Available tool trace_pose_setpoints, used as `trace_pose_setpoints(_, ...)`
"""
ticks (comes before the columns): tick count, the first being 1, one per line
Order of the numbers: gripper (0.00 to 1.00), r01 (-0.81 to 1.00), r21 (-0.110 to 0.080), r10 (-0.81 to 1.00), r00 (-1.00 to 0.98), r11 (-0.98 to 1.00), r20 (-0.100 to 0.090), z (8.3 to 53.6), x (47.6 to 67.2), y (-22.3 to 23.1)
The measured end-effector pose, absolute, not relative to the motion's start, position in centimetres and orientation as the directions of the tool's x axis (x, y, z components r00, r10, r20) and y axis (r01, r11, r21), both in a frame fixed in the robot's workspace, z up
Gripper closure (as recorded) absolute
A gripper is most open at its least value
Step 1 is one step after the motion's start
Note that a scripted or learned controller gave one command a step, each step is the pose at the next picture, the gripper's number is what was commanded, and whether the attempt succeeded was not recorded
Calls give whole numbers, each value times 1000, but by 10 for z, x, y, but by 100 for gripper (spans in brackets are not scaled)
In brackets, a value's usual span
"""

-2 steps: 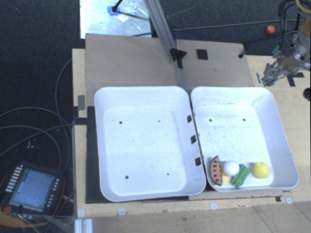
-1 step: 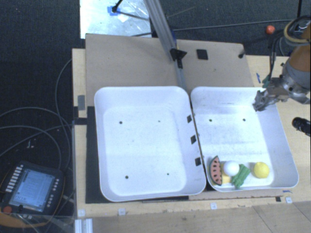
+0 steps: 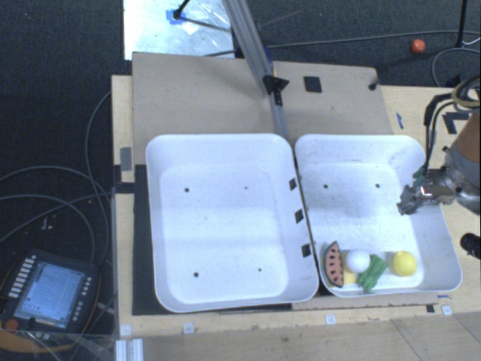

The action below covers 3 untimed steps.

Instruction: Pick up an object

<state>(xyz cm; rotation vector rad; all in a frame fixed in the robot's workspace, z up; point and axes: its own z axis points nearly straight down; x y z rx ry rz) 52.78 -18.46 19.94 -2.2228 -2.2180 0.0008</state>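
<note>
My landmark is the right bin [image 3: 376,153], the one I reach into from its right side. Just left of it, touching along the shared rim, sits the left bin [image 3: 218,216], and both rest on the bench [image 3: 203,89]. A slanted metal pole [image 3: 252,40] crosses the bench beyond the right bin's far left corner. A handheld control pad [image 3: 49,288] lies on the floor, well to the left of both bins.

My pincer [image 3: 409,199] hangs over the right bin's right side, near its rim, about midway along that wall. I cannot tell how my pincer stands, and nothing shows in it.

The things to pick from are bunched along the right bin's near wall: a watermelon slice [image 3: 333,265] at the left end, a white ball [image 3: 358,261] beside it, a green piece [image 3: 373,272] touching the ball, and a yellow lemon [image 3: 404,263] toward the near right corner. The lemon lies closest to my pincer, with bare bin floor between us.
</note>
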Motion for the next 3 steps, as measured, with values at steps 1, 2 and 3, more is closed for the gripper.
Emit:
trace_pose_setpoints(1, 100, 1000, 2, 1000, -1, 1, -1, 210, 529, -184)
trace_pose_setpoints(2, 100, 1000, 3, 1000, -1, 1, -1, 221, 530, -184)
trace_pose_setpoints(3, 100, 1000, 4, 1000, -1, 1, -1, 231, 530, -184)
